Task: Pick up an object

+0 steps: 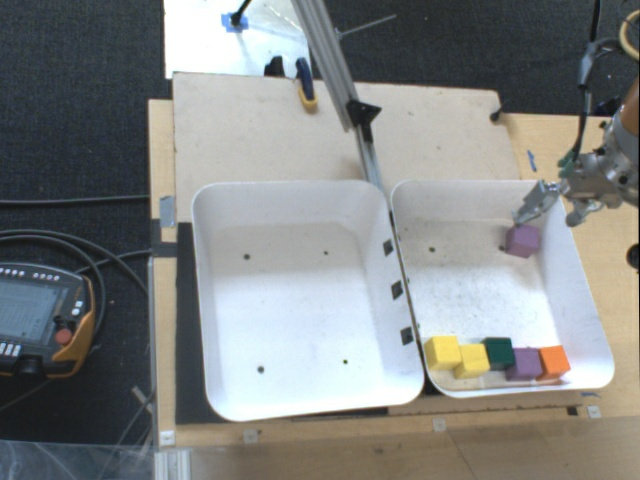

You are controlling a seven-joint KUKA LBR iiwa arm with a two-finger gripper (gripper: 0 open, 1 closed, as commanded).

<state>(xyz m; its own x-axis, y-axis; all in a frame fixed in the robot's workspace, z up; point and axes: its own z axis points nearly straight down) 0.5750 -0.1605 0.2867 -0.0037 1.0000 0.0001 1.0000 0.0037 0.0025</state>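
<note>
**Closing on the lone purple cube at the far side of the right bin**

The gripper (545,203) hangs over the far right part of the right bin (585,278), one finger angled down toward a purple cube (522,240) that sits apart from the others. Whether the fingers are spread or pressed together I cannot tell, and nothing shows between them.

To do this well, I judge the arm should centre itself over the cube, descend straight, and close squarely on opposite faces; the bin wall nearby leaves little room on the right. A row of yellow, green, purple and orange cubes (497,356) lies against the near wall, well apart.
</note>
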